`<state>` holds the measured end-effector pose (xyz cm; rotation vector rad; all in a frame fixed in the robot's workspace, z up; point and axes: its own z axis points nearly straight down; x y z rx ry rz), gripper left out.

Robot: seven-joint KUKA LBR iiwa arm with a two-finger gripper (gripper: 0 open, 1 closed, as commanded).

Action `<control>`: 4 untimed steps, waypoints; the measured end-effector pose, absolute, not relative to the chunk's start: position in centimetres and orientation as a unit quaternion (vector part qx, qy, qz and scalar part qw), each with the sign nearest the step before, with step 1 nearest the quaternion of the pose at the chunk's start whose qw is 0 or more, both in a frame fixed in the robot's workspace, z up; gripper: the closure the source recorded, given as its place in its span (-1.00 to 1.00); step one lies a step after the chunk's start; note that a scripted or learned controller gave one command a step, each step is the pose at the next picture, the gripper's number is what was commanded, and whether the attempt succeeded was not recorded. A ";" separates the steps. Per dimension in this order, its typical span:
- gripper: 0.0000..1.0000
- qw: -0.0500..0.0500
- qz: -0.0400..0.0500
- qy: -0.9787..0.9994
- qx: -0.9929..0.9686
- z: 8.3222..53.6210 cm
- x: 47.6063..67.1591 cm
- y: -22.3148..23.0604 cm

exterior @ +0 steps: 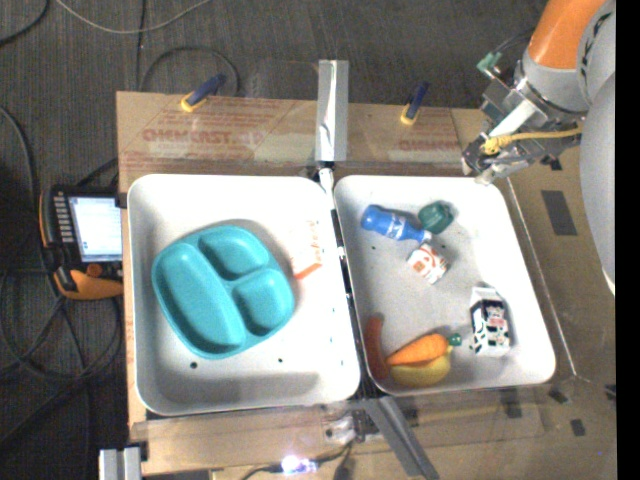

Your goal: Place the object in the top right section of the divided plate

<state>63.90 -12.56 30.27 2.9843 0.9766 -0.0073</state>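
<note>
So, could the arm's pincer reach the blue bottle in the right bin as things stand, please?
Probably yes: the pincer hovers by the far corner of the right bin, and the blue bottle lies uncovered. Only a teal object close beside its cap end might crowd a grasp.

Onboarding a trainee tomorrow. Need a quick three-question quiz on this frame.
1. True or false: the plate lies in the left bin.
2. Which lies nearest the carrot? A) bottle B) yellow fruit C) cow carton
3. Fill in: the plate has ___ sections.
Key: 1 true; 2 B; 3 three.
</note>
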 end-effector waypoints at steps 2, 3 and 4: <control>1.00 0.000 -0.002 0.127 0.992 26.5 61.5 -13.4; 1.00 0.000 -0.003 0.102 0.995 27.0 65.8 -18.6; 1.00 0.002 -0.002 0.125 0.992 31.5 66.3 -22.2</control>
